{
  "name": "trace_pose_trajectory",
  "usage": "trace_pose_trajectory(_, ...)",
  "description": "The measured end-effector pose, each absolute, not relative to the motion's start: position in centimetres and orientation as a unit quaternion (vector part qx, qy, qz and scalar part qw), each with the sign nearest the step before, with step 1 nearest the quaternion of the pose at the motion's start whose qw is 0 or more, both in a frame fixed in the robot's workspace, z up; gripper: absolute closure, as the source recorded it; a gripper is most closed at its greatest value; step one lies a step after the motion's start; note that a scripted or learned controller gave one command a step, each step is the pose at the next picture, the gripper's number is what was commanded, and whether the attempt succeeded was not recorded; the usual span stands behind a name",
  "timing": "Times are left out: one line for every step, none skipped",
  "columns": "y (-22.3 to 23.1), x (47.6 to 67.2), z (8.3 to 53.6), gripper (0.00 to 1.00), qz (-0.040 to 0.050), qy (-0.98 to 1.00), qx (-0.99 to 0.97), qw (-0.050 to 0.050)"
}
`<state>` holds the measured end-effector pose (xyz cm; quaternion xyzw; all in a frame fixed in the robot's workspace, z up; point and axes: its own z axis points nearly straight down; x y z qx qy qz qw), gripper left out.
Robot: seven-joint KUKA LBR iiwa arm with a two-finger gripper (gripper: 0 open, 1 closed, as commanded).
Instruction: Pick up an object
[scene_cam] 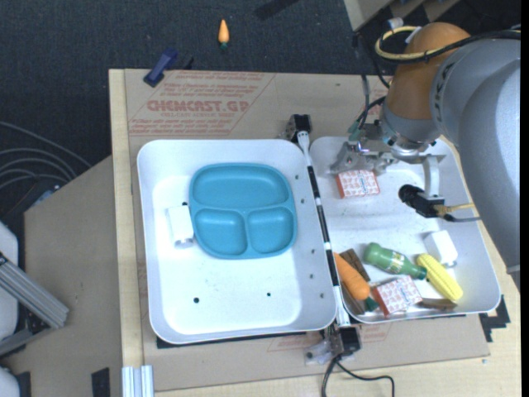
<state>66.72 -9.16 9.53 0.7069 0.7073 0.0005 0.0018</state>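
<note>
Even, bright overhead light, soft shadows, mild glare on the white bins [157, 222], slightly grainy.

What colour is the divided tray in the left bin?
Light blue; the tray shows plainly in the camera view, lying in the left bin.

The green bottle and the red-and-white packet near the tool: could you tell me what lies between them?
In the camera view, only bare white bin floor lies between the green bottle and the packet.
</note>
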Motion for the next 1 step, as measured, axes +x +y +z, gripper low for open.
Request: trace_pose_trajectory(-3.41,64.66,18.55,1.00,0.0009,0.708,0.707,0.000)
